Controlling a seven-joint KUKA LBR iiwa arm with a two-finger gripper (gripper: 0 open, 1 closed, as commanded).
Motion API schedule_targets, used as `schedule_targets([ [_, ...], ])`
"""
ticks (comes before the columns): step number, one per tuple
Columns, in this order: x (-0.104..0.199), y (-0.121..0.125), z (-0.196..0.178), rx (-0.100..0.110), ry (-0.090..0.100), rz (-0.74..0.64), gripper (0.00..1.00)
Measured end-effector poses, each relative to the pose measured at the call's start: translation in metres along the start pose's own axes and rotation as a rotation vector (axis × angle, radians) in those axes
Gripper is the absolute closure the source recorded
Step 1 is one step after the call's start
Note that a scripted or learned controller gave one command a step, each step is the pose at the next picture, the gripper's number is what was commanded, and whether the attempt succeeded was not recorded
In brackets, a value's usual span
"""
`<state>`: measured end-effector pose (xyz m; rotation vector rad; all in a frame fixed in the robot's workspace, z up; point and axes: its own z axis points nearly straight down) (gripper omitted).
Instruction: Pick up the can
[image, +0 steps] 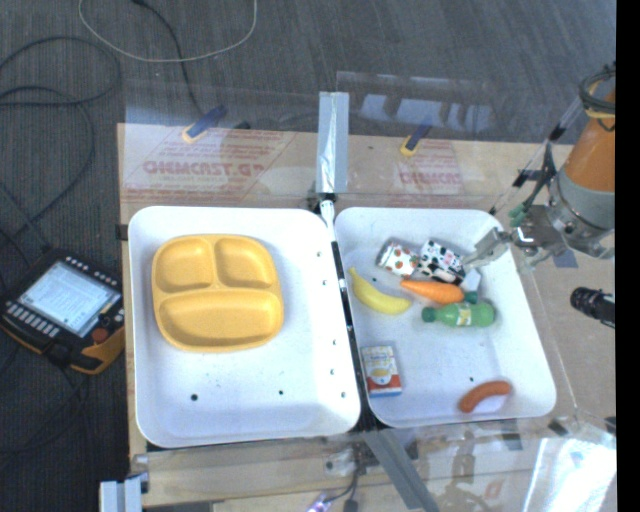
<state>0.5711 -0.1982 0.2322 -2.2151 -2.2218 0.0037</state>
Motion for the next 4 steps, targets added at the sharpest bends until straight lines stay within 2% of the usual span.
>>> schedule_targets([
  [1,-0.001,0.068,0.062,0.000,-0.004,-0.059,0.00],
  [2,0.048,0.092,0.137,-0.010,-0.009,-0.158,0.00],
  [3,0.053,0.022,0.142,-0.016,-0.008,-0.175,0.00],
  [4,0.004,-0.015,0.143,-0.017,-0.008,-0.191,0.00],
])
